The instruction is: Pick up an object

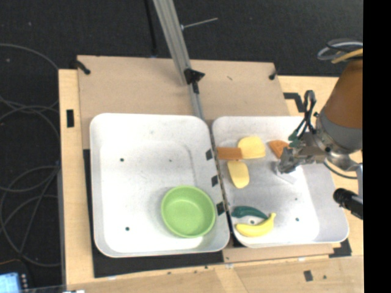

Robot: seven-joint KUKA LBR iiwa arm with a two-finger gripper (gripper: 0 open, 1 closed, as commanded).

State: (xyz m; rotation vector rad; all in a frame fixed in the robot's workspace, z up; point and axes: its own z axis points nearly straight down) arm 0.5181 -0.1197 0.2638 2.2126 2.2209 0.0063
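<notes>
Bench [146, 84] of pale board carries two shallow white bins side by side, so that things can be lifted from one and dropped in the other. The left bin [122, 145] holds a green bowl [188, 210] at its near right corner. The right bin [305, 206] holds the loose pieces: a yellow block with a brown handle [243, 149] near the dividing edge, a yellow oval piece [239, 174] just near of it, a small orange piece [278, 146] further right, and a banana [255, 225] lying against a dark green thing [247, 212] at the near edge.

The gripper [286, 165] hangs low over the right bin, just beside the orange piece and on its near right side; the arm [345, 112] leans in from the right to bring it there. From this angle I cannot tell how far the pincer stands apart, and nothing is seen between its tips.

Its position suggests the orange piece is the likely target, since it is the nearest thing. It lies apart from the other pieces, which should leave room for a grasp.
</notes>
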